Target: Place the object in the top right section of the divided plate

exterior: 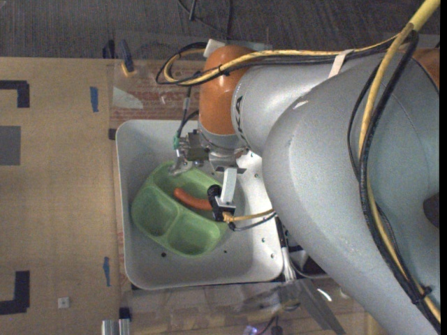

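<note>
A white bin (143,267) was seen at the centre of the view, set on a brown table (56,187) that stretched away toward 9 o'clock and was marked with blue tape strips (93,98) and black angle marks (14,93). A green divided plate (157,211) was laid in the bin, toward its 9 o'clock wall, with its compartments turned at a slant. The orange carrot-shaped object (188,197) was found lying flat in the plate's compartment at 2 o'clock from the plate's middle, stretched from 10 o'clock to 4 o'clock, its 4 o'clock end partly hidden beneath the robot's parts. The other two compartments, at 9 o'clock and 6 o'clock of the plate, were seen beside it. The grey arm (328,159) was extended in from 3 o'clock, with its orange band (216,96) at 12 o'clock of the plate. The claw (183,158) was held at the plate's 12 o'clock rim, just beside the orange carrot-shaped object and apart from it; whether the claw was released or clenched could not be told.
</note>
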{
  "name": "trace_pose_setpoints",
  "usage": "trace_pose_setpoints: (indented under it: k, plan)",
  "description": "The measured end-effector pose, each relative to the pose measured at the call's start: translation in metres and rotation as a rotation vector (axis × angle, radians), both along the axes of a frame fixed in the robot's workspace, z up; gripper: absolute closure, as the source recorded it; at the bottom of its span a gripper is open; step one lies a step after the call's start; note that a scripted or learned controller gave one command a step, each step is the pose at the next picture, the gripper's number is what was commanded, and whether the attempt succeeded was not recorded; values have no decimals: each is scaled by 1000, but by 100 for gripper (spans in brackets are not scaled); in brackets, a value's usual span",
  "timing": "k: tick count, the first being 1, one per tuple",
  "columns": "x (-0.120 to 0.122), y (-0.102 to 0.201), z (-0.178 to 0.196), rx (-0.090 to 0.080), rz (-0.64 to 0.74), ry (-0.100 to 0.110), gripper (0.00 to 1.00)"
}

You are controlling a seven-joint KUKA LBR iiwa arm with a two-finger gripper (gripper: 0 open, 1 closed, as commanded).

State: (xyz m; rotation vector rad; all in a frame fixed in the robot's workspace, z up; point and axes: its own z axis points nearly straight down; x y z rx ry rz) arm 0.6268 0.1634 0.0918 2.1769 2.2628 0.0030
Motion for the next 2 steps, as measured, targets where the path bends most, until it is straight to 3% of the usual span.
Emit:
trace_pose_setpoints:
  k: [1, 2]
  plan:
    - [41, -35, -2, 4, 32, 1, 0]
    - [40, -47, 68, -1, 88, 1, 0]
